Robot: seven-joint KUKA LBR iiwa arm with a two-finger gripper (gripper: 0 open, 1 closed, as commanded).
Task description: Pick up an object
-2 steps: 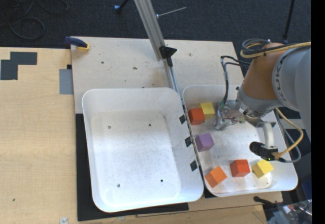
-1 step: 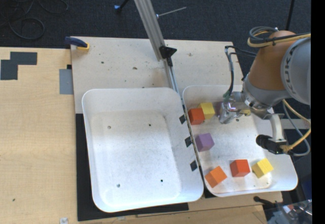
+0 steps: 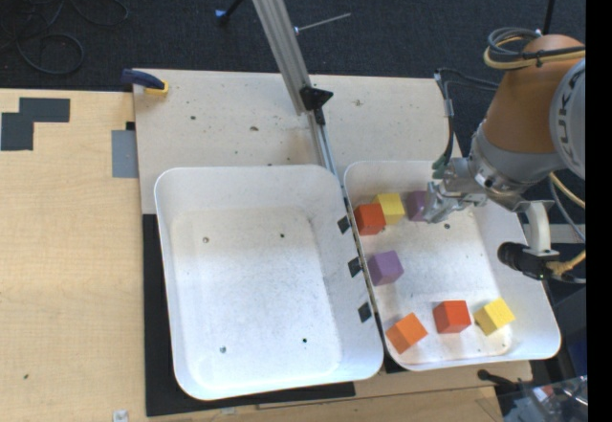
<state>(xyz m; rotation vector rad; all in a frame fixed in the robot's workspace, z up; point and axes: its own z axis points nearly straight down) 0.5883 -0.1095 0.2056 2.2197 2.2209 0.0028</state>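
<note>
In the right bin (image 3: pixel 535 339) on the bench (image 3: pixel 229 114), nearest the camera along the 6 o'clock rim, lie an orange cube (image 3: pixel 407 331), a red cube (image 3: pixel 451 316) and a yellow cube (image 3: pixel 494 316), with a purple cube (image 3: pixel 385 267) a little farther in. Toward 12 o'clock a second red cube (image 3: pixel 370 217) touches a second yellow cube (image 3: pixel 390 209), and just at its 3 o'clock side a dull purple block (image 3: pixel 417 205) sits against the tool (image 3: pixel 437 206). The arm comes in from 3 o'clock, and whether the tool is spread or pinching the block cannot be told.
</note>
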